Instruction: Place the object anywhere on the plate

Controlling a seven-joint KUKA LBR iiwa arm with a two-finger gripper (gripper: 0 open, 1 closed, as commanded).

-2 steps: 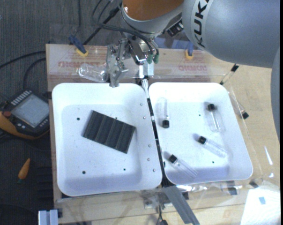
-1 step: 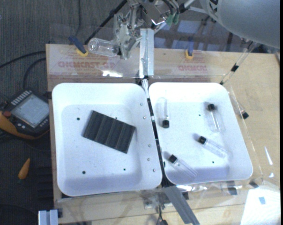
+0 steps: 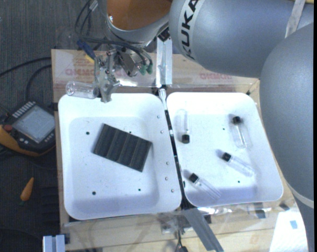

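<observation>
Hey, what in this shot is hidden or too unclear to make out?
- Gripper: small and cluttered with cables at the left bin's far rim; whether it grips the vial beside it is unclear.
- Vials in the right bin: clear glass on white, outlines fade; mainly the caps show, e.g. one.
- Bench top: the arm covers the far right part.
- Plate: surface detail too dark to read.

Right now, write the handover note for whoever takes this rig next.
Pincer: over the far left corner of the left bin, gripping a clear vial that sticks out past the rim.
Plate: dark, ribbed, lying flat in the left bin with nothing on it.
Right bin: four more vials lying loose.
Done: one vial picked up.
Left: carry it over the plate and set it down.
</observation>
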